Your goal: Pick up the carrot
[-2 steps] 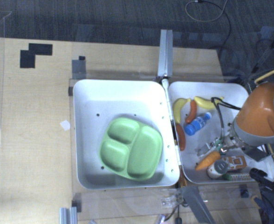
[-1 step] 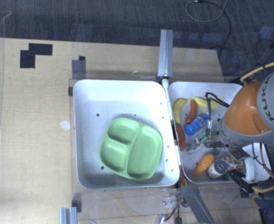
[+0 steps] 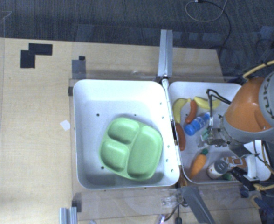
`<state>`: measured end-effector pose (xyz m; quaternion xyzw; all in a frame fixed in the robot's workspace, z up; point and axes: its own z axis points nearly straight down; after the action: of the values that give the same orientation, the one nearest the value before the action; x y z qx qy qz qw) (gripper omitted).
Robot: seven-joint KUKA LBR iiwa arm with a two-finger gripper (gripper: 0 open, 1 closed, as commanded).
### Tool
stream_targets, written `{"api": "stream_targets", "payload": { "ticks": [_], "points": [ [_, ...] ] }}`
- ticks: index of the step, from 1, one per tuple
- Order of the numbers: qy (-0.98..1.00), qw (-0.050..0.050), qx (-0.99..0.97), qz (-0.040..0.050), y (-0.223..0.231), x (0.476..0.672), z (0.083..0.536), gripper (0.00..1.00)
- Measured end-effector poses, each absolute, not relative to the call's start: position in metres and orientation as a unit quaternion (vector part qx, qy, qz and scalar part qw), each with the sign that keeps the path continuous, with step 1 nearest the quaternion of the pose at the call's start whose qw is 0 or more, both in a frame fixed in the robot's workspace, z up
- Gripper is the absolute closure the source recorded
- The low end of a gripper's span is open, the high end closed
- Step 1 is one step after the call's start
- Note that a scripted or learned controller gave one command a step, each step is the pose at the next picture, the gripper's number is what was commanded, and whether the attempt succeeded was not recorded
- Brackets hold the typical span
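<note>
The carrot (image 3: 198,164) is seen in the right bin (image 3: 230,87), near its front edge, lying at a slant w/ the green-topped end toward the end effector (image 3: 213,137). A bottle-like item (image 3: 217,169) sits just beside it to the right; a red sausage-shaped piece (image 3: 180,137) lies near, by the bin's left wall. The end effector is found just above and right of the carrot, apart from it; nothing is seen gripped, and whether it is wide or narrow cannot be told. Step in hand is judged as approach. For a good grasp, the end effector should be centred over the carrot's mid-body, closing across its short axis, w/ the descent kept clear of the bottle-like item. The green tray (image 3: 131,148) in the left bin (image 3: 88,125) is not involved.
</note>
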<state>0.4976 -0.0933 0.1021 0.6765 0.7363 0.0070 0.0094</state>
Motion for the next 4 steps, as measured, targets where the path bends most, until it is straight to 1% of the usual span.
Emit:
{"api": "stream_targets", "payload": {
  "ticks": [1,2,3,4],
  "points": [
    [0.803,0.001,0.597,0.0012,-0.088,0.488,0.103,1.0],
    [0.56,0.001,0.828,0.0009,-0.138,0.534,0.106,1.0],
    [0.49,0.0,0.872,0.0012,-0.03,0.51,0.185,1.0],
    [0.49,0.001,0.872,0.0012,-0.03,0.51,0.185,0.0]
  ]
}}
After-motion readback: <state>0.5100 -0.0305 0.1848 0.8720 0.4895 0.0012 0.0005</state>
